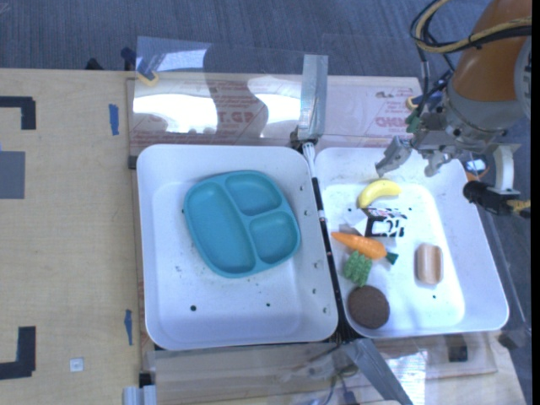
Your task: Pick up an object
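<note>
Camera view: hand (413, 154) hovers spread apart above the banana (378, 192), placed to drop onto it.

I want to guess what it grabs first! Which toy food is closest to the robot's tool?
The yellow banana. It lies at the far end of the right bin, just below the tool; the carrot, hot dog and cookie lie farther away.

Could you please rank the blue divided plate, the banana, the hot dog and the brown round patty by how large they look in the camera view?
1. Blue divided plate, by far the largest.
2. Brown round patty.
3. Banana and hot dog: they look alike in size, so I won't rank them.
</note>
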Motion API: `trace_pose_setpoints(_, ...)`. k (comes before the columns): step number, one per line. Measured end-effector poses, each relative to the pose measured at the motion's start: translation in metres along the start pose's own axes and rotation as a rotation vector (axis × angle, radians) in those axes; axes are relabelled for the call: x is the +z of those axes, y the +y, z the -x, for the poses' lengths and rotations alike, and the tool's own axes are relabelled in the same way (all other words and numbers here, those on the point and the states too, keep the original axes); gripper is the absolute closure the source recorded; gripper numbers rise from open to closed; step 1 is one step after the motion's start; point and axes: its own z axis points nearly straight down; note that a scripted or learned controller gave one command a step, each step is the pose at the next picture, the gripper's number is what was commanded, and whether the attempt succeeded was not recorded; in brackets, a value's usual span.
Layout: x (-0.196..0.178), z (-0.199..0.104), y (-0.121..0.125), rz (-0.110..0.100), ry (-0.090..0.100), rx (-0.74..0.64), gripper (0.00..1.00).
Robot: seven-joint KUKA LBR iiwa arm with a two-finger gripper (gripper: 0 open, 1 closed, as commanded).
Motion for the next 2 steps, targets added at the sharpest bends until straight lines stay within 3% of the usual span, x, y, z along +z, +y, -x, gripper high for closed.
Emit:
trace_pose_setpoints(1,0.14,0.01,-0.017,0.008,-0.001,0.077,0.0)
trace_pose_setpoints(2,0.141,0.026,-0.072,0.005,-0.002,-0.048,0.0)
